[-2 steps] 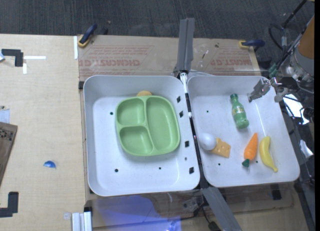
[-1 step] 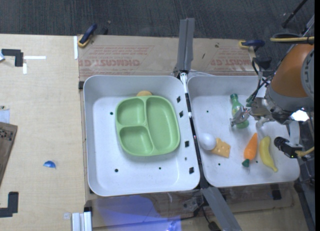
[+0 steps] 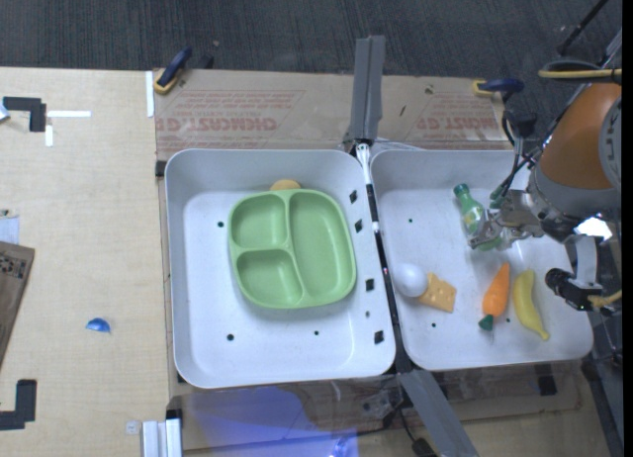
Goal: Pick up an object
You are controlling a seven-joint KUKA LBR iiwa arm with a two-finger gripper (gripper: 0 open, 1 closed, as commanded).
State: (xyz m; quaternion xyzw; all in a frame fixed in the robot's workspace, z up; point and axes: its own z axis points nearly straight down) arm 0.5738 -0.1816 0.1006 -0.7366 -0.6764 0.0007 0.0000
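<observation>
Two shallow white plastic bins are seen side by side, mid-frame. The left bin (image 3: 198,277) carries a light green three-compartment plastic plate (image 3: 293,247), lying flat near its centre. A small yellow-orange item (image 3: 285,185) is partly hidden behind the plate's upper edge; what it is cannot be told.

The right bin (image 3: 435,341) holds the loose items. A green and clear bottle-like toy (image 3: 469,208) is placed in the upper middle of that bin. A white egg-shaped object (image 3: 409,279) is found at the bin's left side, touching or just beside a yellow-orange wedge like a cheese piece (image 3: 440,294) to its right. An orange toy carrot with a green stem end (image 3: 496,293) is laid roughly upright in the frame, lower right of the bin. A yellow toy banana (image 3: 529,305) is set just beside the carrot, to its right, near the bin's right wall.

The grey arm with the orange band (image 3: 584,143) is seen at the right edge of the frame. The two-finger gripper (image 3: 492,235) is positioned over the right bin, just below and right of the bottle toy, above the carrot's tip. Whether it is released or clenched cannot be told from this view; nothing is clearly seen between the fingers.

A small blue object (image 3: 97,325) is noted on the wooden bench (image 3: 79,228), left of the frame.
</observation>
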